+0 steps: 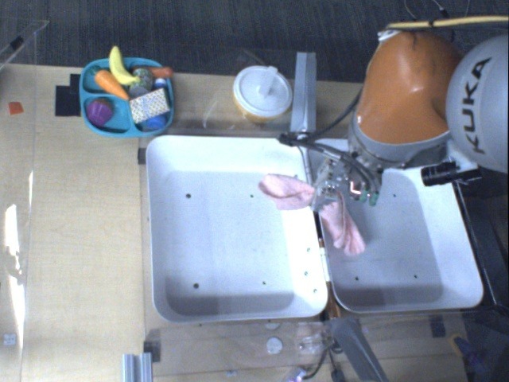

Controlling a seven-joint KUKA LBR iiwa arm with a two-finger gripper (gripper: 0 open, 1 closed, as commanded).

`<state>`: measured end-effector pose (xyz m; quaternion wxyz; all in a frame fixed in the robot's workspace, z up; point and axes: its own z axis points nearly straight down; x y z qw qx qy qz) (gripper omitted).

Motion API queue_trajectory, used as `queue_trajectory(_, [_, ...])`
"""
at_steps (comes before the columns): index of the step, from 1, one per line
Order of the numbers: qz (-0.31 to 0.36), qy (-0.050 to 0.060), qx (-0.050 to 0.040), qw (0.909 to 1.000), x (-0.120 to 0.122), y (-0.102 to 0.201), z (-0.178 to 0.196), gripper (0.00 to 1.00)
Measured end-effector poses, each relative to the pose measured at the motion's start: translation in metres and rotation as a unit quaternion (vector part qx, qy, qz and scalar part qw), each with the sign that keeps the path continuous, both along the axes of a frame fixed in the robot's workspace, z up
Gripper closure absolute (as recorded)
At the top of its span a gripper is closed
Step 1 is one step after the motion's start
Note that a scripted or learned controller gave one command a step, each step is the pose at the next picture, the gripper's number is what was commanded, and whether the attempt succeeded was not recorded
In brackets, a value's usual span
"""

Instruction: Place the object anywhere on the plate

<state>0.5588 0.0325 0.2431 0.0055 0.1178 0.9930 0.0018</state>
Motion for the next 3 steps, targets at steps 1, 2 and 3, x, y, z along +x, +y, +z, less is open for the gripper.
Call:
queue_trajectory(1, [0.117,0.000,-0.0007,0.9932,-0.017,0.051,0.000,1.00])
queue_trajectory(2, [0.119,0.002,-0.0006,0.9929,-0.045,0.091,-0.013,1.00])
queue_trajectory(3, [0.119,0.001,-0.0005,0.9929,-0.045,0.091,-0.013,0.00])
